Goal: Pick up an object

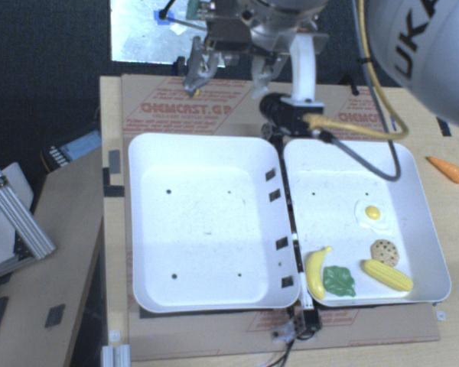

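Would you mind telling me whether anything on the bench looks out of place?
One thing stands out: a toy carrot lies on the bench outside the right bin, past its far right rim. The banana, green piece, corn, cookie and fried egg sit inside it.

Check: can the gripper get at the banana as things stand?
Probably yes. The banana lies uncovered in the right bin, beside a green piece, close to the divider wall. The gripper is open, up beyond the bins.

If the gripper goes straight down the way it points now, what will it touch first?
Probably the cardboard behind the left bin, not a bin or any object. The gripper hangs over it, though depth is unclear.
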`<state>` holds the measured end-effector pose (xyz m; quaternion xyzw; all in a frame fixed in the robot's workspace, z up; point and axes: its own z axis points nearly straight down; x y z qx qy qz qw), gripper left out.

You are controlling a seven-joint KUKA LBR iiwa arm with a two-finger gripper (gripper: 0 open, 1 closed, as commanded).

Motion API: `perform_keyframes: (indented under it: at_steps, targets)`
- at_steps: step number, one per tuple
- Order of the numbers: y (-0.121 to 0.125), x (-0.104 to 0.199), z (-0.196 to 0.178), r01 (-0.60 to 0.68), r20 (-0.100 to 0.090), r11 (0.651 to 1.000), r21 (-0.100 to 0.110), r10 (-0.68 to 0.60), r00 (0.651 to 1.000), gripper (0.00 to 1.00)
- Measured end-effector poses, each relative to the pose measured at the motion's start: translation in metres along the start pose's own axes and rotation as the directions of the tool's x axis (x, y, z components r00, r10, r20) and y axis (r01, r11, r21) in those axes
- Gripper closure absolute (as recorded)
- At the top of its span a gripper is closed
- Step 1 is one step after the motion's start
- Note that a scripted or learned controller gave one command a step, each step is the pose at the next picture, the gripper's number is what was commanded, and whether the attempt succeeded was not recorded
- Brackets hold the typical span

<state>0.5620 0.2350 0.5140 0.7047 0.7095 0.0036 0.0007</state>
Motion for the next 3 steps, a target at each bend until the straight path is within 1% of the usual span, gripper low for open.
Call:
perform_keyframes:
  at_steps: [1,2,3]
  targets:
    - [0.008,-0.025,-0.023,-0.007,0.003,1.0,0.002,0.007,1.0,0.0]
    - [0.018,-0.074,-0.021,-0.01,0.005,1.0,0.005,0.01,1.0,0.0]
    - [-0.01,-0.147,-0.022,-0.013,0.005,1.0,0.004,0.013,1.0,0.0]
